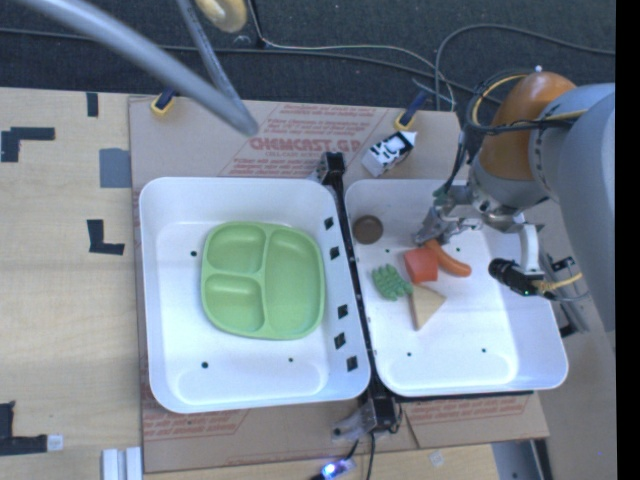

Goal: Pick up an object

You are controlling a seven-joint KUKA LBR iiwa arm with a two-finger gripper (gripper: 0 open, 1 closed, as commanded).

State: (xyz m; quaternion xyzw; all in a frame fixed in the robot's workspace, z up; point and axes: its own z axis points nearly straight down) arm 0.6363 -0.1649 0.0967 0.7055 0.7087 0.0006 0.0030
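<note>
My gripper [437,230] hangs low over the far middle of the right bin [500,358], just above a red block [422,264] and an orange carrot-shaped piece [455,264]. Nothing shows between the fingers, and I cannot make out how they stand. A green ridged piece [391,282] and a tan wedge [426,305] lie close in front of the red block. A brown round piece [368,229] rests near the bin's left wall.
The left bin [170,368] holds a green divided plate [264,279]. A black divider with clips [345,298] runs between the bins. A small black-and-white object [388,149] lies on the cardboard behind the right bin.
</note>
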